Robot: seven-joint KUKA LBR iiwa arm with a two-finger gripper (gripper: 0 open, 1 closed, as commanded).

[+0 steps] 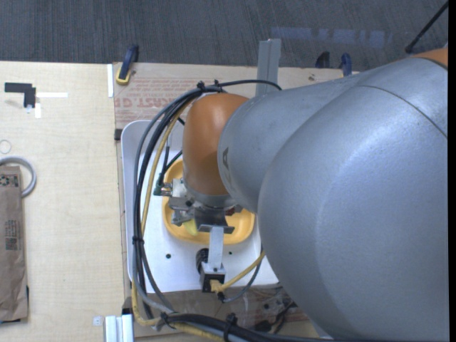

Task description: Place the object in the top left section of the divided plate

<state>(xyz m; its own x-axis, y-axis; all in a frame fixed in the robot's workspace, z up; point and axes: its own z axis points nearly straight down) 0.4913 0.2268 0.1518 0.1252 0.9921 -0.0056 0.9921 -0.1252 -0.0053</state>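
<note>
Arm [342, 191] low over yellow plate [242, 226] in bin [135, 141]; hand [206, 223] directly above plate. Grip state: cannot tell. Object hidden.

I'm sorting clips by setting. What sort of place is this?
Probably a robotics lab bench: a large grey arm with bundled cables reaches over a white bin holding a yellow plate, on a clamped work surface above grey carpet.
</note>
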